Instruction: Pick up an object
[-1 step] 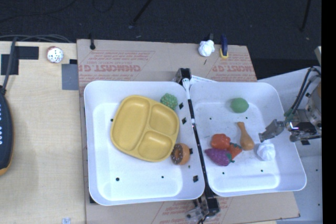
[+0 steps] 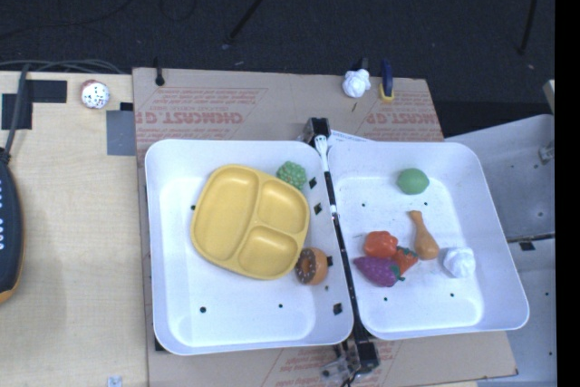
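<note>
The right bin [image 2: 494,236] holds a green ball [image 2: 412,181], a tan drumstick [image 2: 422,235], a red pepper [image 2: 381,243], a purple eggplant-like piece [image 2: 378,270], a small red strawberry [image 2: 404,261] and a white crumpled lump [image 2: 459,263]. In the left bin [image 2: 172,285] lies a yellow divided plate [image 2: 252,220], with a green leafy piece [image 2: 292,174] at its upper right edge and a brown donut [image 2: 311,266] at its lower right edge.
A cardboard sheet [image 2: 227,109] lies under both bins. On it, behind the bins, sit a white lump [image 2: 356,83] and a blue-and-yellow item [image 2: 387,81]. A small spotted ball [image 2: 94,94] rests on the wooden bench at the left. A dark device [image 2: 7,231] lies at the left edge.
</note>
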You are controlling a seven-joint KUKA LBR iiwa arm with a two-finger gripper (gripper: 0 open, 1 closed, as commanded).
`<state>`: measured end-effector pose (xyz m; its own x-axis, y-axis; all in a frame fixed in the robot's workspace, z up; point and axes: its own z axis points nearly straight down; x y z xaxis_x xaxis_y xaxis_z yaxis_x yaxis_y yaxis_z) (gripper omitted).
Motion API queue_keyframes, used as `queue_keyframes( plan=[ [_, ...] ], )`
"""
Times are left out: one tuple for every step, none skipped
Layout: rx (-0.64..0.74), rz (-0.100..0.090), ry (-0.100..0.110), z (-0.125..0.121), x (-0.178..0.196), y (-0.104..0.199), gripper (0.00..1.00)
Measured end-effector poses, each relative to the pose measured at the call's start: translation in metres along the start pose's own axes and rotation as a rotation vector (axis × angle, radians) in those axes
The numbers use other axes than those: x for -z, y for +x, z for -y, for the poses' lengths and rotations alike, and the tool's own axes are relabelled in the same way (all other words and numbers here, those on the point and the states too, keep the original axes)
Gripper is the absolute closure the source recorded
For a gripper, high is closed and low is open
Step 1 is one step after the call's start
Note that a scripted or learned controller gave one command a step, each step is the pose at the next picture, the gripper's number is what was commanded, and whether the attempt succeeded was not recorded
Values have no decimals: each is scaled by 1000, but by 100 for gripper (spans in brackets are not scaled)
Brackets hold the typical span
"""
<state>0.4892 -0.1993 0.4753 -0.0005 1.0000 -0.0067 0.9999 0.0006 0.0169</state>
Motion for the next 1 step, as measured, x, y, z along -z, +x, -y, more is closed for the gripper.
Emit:
queue_keyframes(
  plan=[
    [6,-6,10,-14,67,64,0]
  ],
)
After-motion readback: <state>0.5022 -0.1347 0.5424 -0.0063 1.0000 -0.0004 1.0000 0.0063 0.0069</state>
